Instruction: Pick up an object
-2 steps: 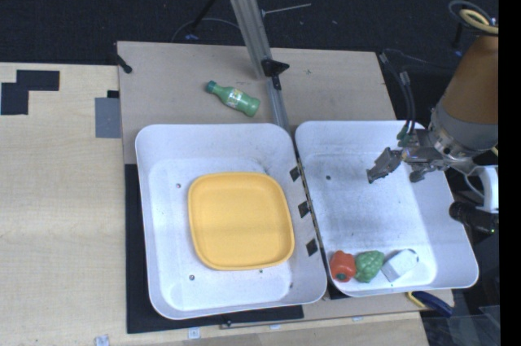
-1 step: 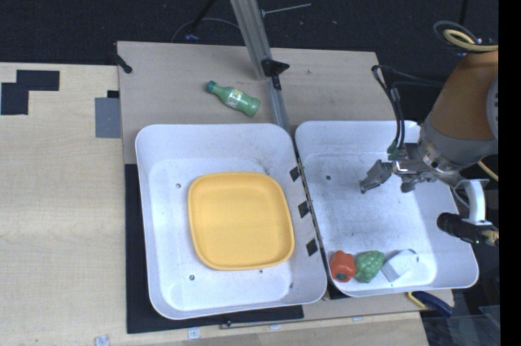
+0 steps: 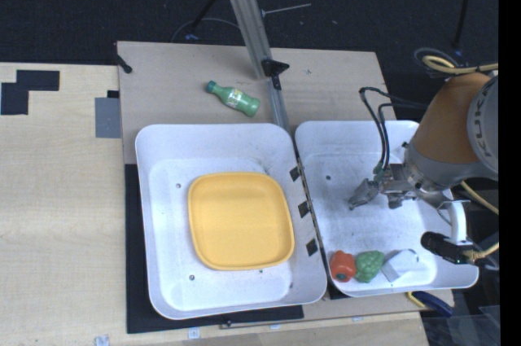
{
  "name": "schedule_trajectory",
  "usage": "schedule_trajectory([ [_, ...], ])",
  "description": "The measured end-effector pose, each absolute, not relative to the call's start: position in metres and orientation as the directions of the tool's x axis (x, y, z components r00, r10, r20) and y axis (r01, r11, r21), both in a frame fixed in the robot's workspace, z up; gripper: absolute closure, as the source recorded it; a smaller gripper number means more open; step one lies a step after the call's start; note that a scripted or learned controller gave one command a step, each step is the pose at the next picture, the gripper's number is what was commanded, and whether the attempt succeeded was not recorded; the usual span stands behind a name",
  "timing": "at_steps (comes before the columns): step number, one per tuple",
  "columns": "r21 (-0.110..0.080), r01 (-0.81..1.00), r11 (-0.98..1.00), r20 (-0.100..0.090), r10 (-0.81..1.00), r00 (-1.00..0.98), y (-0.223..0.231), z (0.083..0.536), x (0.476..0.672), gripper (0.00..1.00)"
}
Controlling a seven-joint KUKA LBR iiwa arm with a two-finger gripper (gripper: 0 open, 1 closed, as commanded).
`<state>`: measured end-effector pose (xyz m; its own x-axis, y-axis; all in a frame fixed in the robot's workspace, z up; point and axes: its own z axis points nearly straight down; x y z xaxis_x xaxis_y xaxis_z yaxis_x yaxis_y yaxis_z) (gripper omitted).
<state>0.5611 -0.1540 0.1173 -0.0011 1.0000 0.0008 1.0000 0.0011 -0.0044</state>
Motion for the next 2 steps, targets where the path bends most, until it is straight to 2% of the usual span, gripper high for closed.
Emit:
schedule_trajectory([
  [1,-0.001,1.000,-0.002,0.000,1.000,0.002,-0.156,0.130,0.562,1.00],
  [2,0.005,1.000,-0.001,-0.001,1.000,0.001,-0.159,0.190,0.557,1.00],
])
